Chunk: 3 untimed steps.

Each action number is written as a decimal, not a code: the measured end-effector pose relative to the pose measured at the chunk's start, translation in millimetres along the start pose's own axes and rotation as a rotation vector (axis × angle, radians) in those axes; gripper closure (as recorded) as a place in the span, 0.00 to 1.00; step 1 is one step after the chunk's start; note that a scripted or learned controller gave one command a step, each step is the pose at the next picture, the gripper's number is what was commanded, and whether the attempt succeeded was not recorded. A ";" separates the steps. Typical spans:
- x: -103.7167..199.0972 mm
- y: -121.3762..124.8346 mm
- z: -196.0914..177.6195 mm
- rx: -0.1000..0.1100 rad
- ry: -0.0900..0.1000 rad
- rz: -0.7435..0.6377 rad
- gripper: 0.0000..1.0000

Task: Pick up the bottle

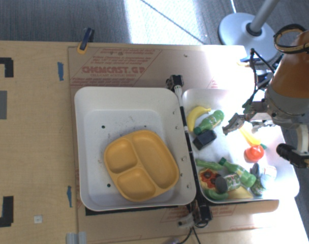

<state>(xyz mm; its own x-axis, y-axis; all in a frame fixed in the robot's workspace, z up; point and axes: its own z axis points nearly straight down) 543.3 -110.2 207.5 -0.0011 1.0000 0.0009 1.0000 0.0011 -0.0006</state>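
The pincer (235, 124) hovers with fingers apart, holding nothing — the green bottle (210, 121) lies on its side just left of it, against the banana (196, 115). Probably light, slick plastic — best gripped across its middle.

Yellow divided plate (141, 165) in left bin (88, 136); banana (195, 115) in right bin (291, 187).
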 end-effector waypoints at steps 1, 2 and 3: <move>-3.6 28.2 73.8 0.003 0.000 0.060 0.00; 15.3 78.8 114.7 0.001 -0.001 0.425 0.00; 15.9 79.1 104.9 0.002 -0.001 0.423 1.00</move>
<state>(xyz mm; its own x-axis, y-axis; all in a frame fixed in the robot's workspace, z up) 622.3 -94.1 102.5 0.4096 0.9123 -0.0007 0.9123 -0.4096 -0.0022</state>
